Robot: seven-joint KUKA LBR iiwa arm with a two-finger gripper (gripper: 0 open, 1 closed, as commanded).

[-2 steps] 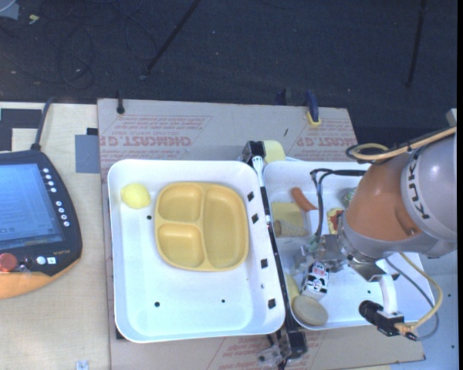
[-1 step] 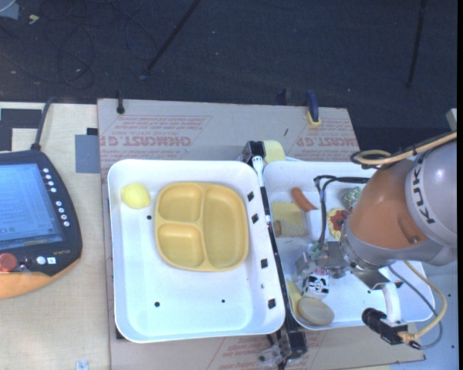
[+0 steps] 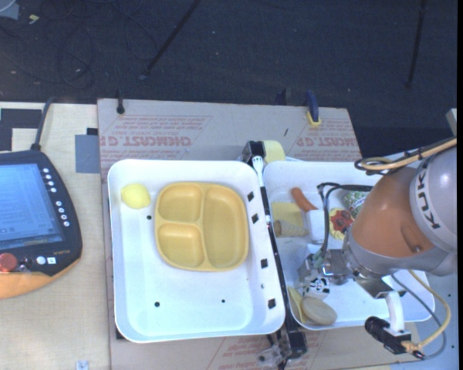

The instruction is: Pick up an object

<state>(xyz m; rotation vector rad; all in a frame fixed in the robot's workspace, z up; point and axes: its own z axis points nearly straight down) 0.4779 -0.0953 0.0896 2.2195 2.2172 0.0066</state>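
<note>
My gripper point(image 3: 318, 272) reaches down into the right bin point(image 3: 282, 177) near its front left part, under the orange wrist band. It hovers by a small black-and-white object point(image 3: 318, 286) and a tan oval piece point(image 3: 319, 311). An orange sausage-like item point(image 3: 302, 199), a pale yellow block point(image 3: 288, 220) and a white cup point(image 3: 316, 225) lie further back in the same bin. A red and green item point(image 3: 343, 210) lies partly behind the arm.
The left bin point(image 3: 185, 307) holds a yellow divided plate point(image 3: 201, 226) and a yellow ball point(image 3: 136, 196). A teach pendant point(image 3: 23, 210) lies at the far left of the bench. A black divider clamp point(image 3: 256, 156) runs between the bins.
</note>
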